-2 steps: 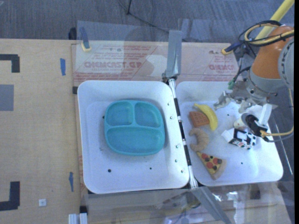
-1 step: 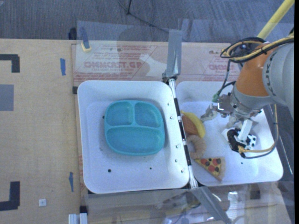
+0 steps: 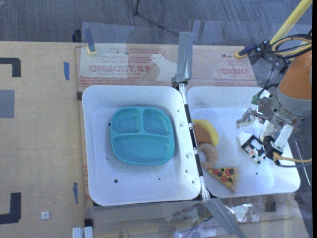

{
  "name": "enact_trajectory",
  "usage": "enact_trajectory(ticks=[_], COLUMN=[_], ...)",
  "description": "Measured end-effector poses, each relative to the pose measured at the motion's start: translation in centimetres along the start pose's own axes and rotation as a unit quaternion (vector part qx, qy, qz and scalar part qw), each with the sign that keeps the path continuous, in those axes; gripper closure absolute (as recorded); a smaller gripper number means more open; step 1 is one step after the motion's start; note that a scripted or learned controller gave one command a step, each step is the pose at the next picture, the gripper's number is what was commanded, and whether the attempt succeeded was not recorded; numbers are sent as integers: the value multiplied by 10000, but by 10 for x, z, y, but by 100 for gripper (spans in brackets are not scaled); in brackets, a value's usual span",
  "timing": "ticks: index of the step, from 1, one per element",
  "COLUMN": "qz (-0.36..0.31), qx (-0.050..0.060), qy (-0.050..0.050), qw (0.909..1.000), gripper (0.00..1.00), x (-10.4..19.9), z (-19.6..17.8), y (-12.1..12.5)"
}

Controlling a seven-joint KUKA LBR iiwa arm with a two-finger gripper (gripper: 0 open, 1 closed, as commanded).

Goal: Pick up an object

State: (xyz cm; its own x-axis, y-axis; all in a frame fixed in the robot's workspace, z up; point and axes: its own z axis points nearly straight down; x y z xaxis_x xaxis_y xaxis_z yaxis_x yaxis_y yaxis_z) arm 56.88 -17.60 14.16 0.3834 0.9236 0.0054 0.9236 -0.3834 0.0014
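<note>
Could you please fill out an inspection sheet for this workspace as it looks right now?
Surface: left bin and right bin, both white, side by side on a wooden bench.
Job's things: teal divided plate in the left bin; banana, tan food piece and pizza slice along the right bin's left side.
Clutter: nothing seen.
Grippers: gripper over the right bin's right part, apart from the food.
Cables: dark cable on the floor beyond the bench.
Surroundings: grey carpet; black tape marks on the bench.
</note>
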Motion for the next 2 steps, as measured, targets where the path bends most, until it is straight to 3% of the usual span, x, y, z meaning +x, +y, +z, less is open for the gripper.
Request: enact_trajectory(ticks=[1, 2], qz=[-16, 8], qx=[-1, -30], qy=[168, 115], qw=[9999, 9999], gripper=[0, 100], x=[-8, -13], z=[49, 39], y=[-28, -27])
